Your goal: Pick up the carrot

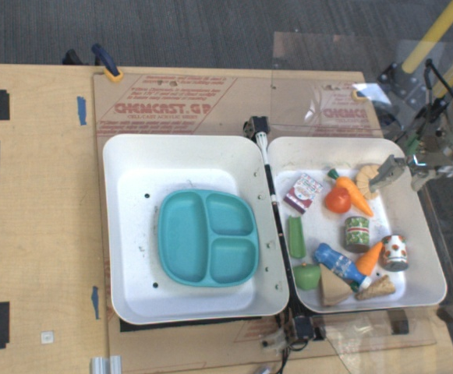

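Right bin, upper half: the carrot lies at a slant, orange body with a green tuft pointing toward the bin's far-left. It touches a red-orange tomato on its left side and sits just beside a pale cracker-like piece at the far edge.

The gripper hangs at the bin's far-right corner, just beside the carrot's upper end. Fingers: cannot tell whether wide or narrow (the tips blur into the pale piece beneath them). Nothing visibly between them, so the carrot reads as not yet picked up.

Judgement on doing the step well:
- Shift toward the bin's middle so the grip centres on the carrot's thick middle, not the tuft.
- Turn the wrist so the fingers close across the short width of the carrot, square to its slant.
- The tomato is the trouble: one finger must slip into the seam between the two, or it will push the tomato and roll the carrot away.
- Come straight down, close, then lift vertically.

A second orange cone lies nearer the bin's front edge, by a green can and a blue bottle (possibly another carrot; more crowded, worse choice).

Left bin holds a teal tray.
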You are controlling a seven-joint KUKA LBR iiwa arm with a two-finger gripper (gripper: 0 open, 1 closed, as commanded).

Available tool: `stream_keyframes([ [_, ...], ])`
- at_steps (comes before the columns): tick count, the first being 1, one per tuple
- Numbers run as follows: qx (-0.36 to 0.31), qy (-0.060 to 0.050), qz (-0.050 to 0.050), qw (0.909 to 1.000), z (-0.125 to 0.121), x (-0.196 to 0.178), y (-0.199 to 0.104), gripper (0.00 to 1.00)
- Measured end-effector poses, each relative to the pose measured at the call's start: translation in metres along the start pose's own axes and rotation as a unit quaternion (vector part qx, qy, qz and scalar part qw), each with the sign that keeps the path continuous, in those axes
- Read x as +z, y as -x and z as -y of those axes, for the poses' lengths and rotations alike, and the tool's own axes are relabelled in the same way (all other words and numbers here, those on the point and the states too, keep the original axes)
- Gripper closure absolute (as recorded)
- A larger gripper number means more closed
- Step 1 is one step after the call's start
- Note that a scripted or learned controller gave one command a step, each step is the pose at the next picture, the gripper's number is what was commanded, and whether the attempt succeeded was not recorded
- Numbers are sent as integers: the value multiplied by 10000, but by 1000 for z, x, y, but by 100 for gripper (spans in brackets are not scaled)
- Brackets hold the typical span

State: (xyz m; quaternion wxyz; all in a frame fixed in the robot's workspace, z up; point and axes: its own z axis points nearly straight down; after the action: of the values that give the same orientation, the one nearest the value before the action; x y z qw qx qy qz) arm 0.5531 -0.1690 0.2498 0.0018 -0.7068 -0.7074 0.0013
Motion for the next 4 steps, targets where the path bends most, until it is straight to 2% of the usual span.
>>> stream_keyframes([
  [1,447,36,8,9990,-25,153,-31,0],
  [2,2212,61,0,9752,-81,162,-26,0],
  [3,2196,72,8,9756,-82,152,-26,100],
  [4,-391,69,20,9992,-38,160,17,100],
])
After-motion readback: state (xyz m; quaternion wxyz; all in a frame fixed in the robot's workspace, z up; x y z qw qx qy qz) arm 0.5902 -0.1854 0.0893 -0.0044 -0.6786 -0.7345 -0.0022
